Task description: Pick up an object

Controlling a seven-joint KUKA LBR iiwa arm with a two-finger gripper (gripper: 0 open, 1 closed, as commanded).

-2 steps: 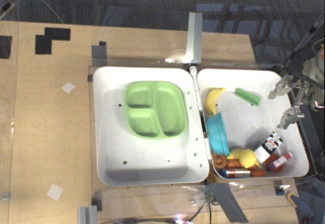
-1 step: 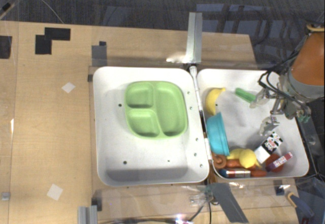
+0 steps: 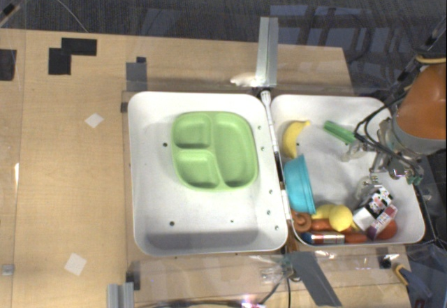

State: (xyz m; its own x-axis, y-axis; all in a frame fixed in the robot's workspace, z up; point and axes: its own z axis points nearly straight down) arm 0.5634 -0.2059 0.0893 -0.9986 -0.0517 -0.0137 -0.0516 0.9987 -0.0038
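- We see the arm (image 3: 426,111) reaching over the right bin (image 3: 328,107); its gripper (image 3: 383,175) hangs low above the clutter in the bin's near right corner, with no object seen between its parts, and how wide it stands we cannot tell.
- The left bin (image 3: 150,230) carries a green divided tray (image 3: 213,149), well apart from the gripper.
- A blue bowl (image 3: 299,184) leans by the divider.
- We judge the small white box (image 3: 374,210) just below the gripper the likeliest target: descend straight, centred.
- The banana (image 3: 295,136), green tool (image 3: 340,133) and yellow ball (image 3: 340,216) crowd nearby.
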